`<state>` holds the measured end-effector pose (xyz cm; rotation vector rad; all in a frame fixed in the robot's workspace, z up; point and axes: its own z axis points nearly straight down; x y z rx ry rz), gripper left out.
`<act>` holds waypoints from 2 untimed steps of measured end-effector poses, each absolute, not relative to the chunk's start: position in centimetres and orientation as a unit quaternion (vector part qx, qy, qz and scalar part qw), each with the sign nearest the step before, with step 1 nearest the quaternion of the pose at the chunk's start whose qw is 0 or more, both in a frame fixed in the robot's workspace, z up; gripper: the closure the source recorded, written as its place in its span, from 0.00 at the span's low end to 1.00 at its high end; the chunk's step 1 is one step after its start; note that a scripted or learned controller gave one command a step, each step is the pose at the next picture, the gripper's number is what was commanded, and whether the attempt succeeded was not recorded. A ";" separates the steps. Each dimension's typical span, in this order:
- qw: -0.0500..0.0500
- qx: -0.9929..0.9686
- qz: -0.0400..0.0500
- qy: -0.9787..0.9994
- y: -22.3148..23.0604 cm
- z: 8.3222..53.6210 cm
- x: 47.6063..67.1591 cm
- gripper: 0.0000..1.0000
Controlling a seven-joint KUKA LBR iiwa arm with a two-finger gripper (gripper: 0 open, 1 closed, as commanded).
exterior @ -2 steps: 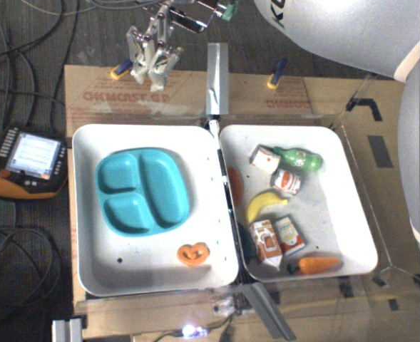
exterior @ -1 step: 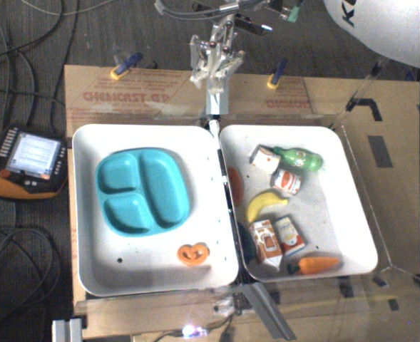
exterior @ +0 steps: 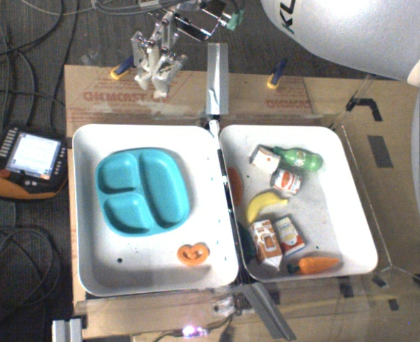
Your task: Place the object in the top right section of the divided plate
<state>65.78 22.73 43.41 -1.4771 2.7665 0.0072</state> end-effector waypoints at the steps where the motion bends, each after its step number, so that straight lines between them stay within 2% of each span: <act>1: 0.002 -0.382 0.001 0.924 19.7 39.5 66.9 1.00; 2: 0.002 -0.382 0.001 0.924 19.7 39.5 66.9 0.00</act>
